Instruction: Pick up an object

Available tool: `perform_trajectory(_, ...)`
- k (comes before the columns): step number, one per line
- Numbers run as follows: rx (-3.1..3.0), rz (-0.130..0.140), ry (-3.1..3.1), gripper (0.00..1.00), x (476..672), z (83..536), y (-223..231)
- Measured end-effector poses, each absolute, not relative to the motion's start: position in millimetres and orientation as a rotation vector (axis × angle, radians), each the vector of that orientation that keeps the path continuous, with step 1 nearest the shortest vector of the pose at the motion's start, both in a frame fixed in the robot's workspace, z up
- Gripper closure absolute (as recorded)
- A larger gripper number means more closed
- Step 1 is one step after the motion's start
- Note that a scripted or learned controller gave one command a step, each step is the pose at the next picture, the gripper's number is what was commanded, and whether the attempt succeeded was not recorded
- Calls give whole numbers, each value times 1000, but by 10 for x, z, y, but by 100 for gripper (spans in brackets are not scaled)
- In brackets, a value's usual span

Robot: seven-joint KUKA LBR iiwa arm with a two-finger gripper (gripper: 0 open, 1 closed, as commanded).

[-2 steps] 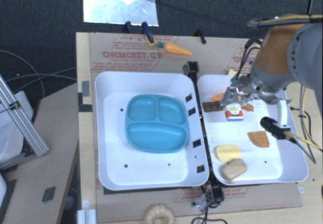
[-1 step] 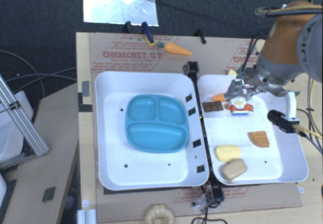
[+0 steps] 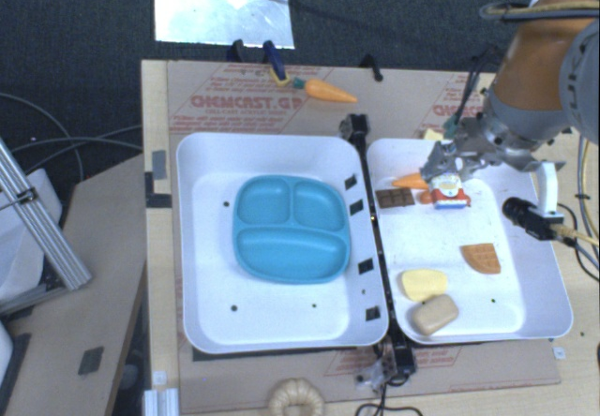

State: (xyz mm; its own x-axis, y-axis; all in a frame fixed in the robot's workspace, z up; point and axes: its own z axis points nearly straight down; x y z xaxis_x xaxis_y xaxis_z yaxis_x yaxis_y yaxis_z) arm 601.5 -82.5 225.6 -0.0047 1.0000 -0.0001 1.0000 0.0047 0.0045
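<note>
My gripper [image 3: 444, 170] hangs low over the back of the right bin [image 3: 544, 311]. Right under it sits a small red, white and blue toy [image 3: 451, 195]. Just to the left lie an orange wedge [image 3: 409, 182] and a brown chocolate bar [image 3: 395, 199]. A toast slice [image 3: 481, 258] lies further forward. In the front part of the bin are a yellow piece [image 3: 424, 283] and a tan lump [image 3: 435, 314].
The left bin [image 3: 206, 311] holds a blue divided plate [image 3: 289, 228]. A toy carrot [image 3: 323, 89] lies on the cardboard behind the bins, and a pale ring [image 3: 293, 397] sits at the bench's front edge. A black divider [image 3: 367, 217] runs between the bins.
</note>
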Motion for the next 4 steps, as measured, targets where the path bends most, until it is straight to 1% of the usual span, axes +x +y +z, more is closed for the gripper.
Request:
perform_trajectory(1,2213,2,2232,100,5657,2357,-405)
perform_trajectory(2,2215,-1,2231,100,5360,2227,-64)
perform_trajectory(3,2215,-2,2233,100,4938,2140,317)
perform_trajectory(4,2217,0,2229,100,4811,2181,355)
